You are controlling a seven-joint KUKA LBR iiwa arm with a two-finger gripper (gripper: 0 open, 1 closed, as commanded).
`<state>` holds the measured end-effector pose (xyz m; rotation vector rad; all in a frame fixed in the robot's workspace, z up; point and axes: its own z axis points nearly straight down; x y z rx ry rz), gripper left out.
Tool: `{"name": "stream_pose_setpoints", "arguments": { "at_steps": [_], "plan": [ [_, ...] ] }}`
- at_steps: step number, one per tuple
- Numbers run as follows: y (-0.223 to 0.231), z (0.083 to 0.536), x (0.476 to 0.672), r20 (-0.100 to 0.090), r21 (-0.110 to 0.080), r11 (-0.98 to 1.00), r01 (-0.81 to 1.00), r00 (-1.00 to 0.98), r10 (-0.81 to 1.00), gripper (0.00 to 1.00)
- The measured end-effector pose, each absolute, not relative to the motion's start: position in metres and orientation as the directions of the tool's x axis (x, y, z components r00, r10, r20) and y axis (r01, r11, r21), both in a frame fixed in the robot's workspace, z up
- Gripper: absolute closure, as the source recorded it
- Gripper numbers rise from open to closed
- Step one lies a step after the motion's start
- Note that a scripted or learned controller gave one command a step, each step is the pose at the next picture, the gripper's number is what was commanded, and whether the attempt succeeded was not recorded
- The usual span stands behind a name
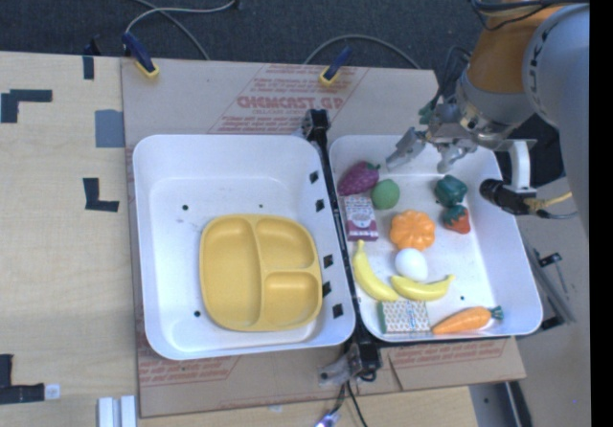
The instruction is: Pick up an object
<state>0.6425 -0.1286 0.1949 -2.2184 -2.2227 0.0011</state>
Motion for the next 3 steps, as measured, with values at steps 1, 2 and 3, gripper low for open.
{"name": "stream_pose_setpoints", "arguments": {
  "at_steps": [1, 2, 3],
  "plan": [
    [-0.139, 0.138, 0.574, 0.0, -0.003, 0.0, 1.0, 0.0, 1.0, 0.0],
    [-0.131, 0.089, 0.57, -0.001, 0.006, 0.0, 1.0, 0.0, 1.0, 0.0],
    [-0.131, 0.099, 0.571, -0.002, 0.008, 0.0, 1.0, 0.0, 1.0, 1.0]
  ]
}}
